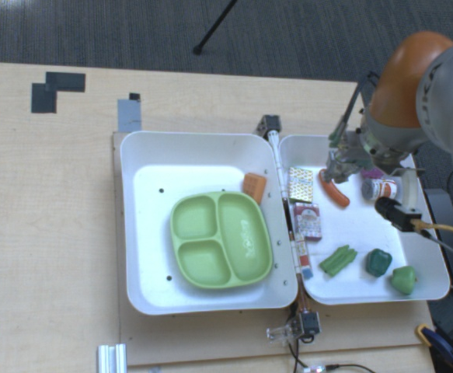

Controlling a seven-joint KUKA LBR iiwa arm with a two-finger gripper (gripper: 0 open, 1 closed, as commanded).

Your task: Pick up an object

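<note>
Several small things are lying in the right bin (436, 282) for you to choose from, and the hand (341, 167) is hanging over its far left part, right above the upper end of a red-orange sausage-shaped piece (336, 192). You cannot tell from this angle whether the hand is open or closed, or whether it is touching that piece. Just left of the sausage piece, a patterned yellow packet (301, 183) is lying flat, and below that a red-and-white card (308, 222) is sitting against the bin's left wall. To the right, a small white bottle with a pink label (381, 187) is lying on its side, partly under the arm. Nearer to you along the front, a green pea pod (338, 259), a dark green pepper (378, 263) and a light green piece (403, 280) are lining up, each apart from the next. In the left bin (144, 208), a green divided plate (221, 239) is taking up most of the floor, with a small orange block (254, 184) just beyond its far rim. Both bins are sitting on the pale wooden desk (47, 231).
</note>
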